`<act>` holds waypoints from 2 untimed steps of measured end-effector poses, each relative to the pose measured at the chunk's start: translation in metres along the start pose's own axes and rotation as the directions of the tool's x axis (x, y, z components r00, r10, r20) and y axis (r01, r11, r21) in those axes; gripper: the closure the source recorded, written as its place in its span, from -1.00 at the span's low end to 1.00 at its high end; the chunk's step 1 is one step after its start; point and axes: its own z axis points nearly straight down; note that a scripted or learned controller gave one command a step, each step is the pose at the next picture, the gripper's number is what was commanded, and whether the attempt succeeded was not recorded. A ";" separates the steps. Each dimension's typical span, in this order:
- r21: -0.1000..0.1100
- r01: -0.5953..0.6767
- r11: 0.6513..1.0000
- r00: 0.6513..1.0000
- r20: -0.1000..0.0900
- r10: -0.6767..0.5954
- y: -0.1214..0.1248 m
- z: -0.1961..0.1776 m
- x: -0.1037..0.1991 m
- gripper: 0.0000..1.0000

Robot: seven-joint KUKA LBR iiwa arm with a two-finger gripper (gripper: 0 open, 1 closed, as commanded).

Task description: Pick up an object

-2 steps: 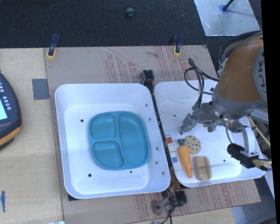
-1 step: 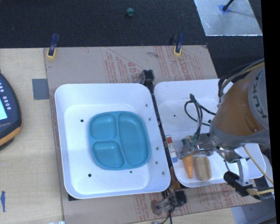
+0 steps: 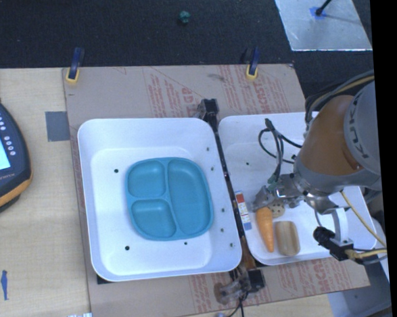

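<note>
An orange carrot [image 3: 265,228] lies near the front left corner of the right bin [image 3: 248,136]. A tan bread-like piece [image 3: 287,238] rests just to its right, almost touching it. My gripper [image 3: 272,197] reaches in from the right and hovers just above the carrot's far end, over the bin floor. Nothing shows between its fingers. The grey arm with the orange band [image 3: 329,142] covers the right half of that bin. In the left bin [image 3: 99,144] a blue three-compartment plate [image 3: 168,198] holds nothing.
A teach pendant [image 3: 0,155] lies on the bench at far left. Clamps [image 3: 74,65] [image 3: 251,62] pin the cardboard sheet at the back. A black bracket [image 3: 210,109] joins the bins at the rear. Cables [image 3: 275,144] loop over the right bin.
</note>
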 end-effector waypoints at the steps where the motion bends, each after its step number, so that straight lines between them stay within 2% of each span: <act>1: 0.000 0.000 1.000 1.000 -0.001 0.000 -0.038 0.000 0.008 -1.00; 2: -0.001 -0.001 1.000 1.000 0.000 0.001 -0.027 0.000 -0.001 -1.00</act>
